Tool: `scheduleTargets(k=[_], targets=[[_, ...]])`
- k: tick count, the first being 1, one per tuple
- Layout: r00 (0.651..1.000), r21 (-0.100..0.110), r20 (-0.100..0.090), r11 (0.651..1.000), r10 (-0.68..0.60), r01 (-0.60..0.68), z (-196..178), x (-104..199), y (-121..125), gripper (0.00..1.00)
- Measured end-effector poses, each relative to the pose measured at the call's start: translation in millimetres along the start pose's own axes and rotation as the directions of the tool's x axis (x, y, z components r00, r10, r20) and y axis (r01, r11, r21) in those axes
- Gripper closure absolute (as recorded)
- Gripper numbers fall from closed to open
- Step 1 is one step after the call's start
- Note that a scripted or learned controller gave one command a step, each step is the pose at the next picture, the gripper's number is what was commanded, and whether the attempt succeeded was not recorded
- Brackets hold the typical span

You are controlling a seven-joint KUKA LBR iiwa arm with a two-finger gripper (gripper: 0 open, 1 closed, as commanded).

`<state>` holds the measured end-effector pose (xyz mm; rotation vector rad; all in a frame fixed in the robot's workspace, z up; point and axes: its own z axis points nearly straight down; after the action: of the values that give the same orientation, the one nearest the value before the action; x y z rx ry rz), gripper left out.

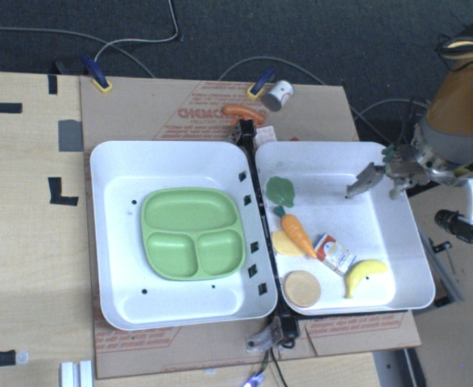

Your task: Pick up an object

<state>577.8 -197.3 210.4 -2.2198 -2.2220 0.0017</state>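
The gripper (379,180) is hanging over the right bin (405,297) near its 2 o'clock corner, fingers spread apart with one dark finger slanting down toward 8 o'clock and nothing between them; it is probably poised there because the arm (454,111) is reaching in from 3 o'clock and has bare white floor beneath it, clear of the clutter. The pickable things are all crowding the bin's 6 to 9 o'clock part, which is likely why the gripper is sitting well apart from them. The carrot (297,234) is lying slantwise, orange and tapered, its tip toward 11 o'clock, touching a pale yellow piece (284,244) at its 8 o'clock side. A green lump (280,189) is sitting near the carrot's 11 o'clock end. A small red-and-white packet (334,253) is lying just beside the carrot at 4 o'clock, a tan disc (302,287) is resting at 6 o'clock, and a yellow banana (365,276) is curling at 5 o'clock. The left bin (111,240) is holding a green divided plate (192,234), flat and centred, seemingly out of play.
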Motion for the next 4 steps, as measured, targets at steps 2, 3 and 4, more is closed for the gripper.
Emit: scheduleTargets(k=[2, 3, 4], targets=[[1.000, 0.000, -0.001, 1.000, -0.001, 0.001, 121, 99, -9, 0.00], [1.000, -0.009, 0.002, 1.000, -0.001, 0.001, 123, 99, -17, 0.00], [1.000, -0.009, 0.002, 1.000, 0.000, 0.000, 123, 99, -24, 0.00]])
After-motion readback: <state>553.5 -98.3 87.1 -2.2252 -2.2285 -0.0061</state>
